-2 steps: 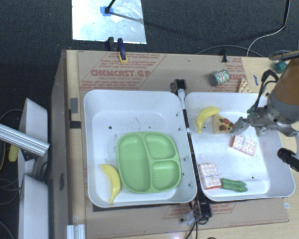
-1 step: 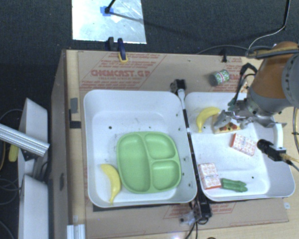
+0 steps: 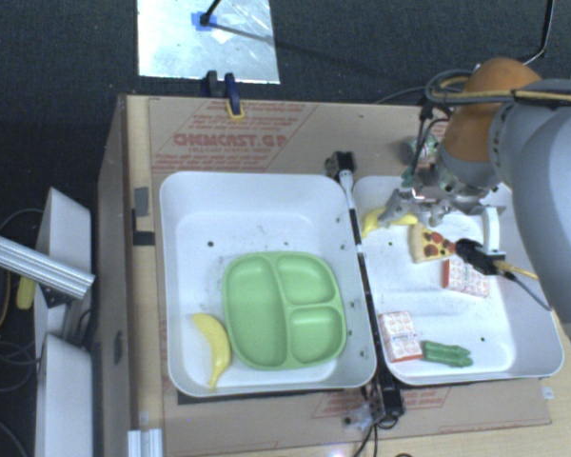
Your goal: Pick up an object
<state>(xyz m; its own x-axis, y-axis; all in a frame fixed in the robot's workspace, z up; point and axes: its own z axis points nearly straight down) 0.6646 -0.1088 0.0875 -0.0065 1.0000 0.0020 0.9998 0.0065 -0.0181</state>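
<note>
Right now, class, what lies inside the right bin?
The right bin holds a pizza slice, two red-and-white packets, a green pod and something yellow. The arm covers its far corner.

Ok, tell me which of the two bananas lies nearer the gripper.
The banana in the right bin, at its upper left corner just beside the gripper. The other banana lies in the left bin beside the green divided plate.

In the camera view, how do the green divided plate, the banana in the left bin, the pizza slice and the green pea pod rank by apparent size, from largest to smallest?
1. green divided plate
2. banana
3. pizza slice and green pea pod: these look alike in size, so I do not rank them.
</note>
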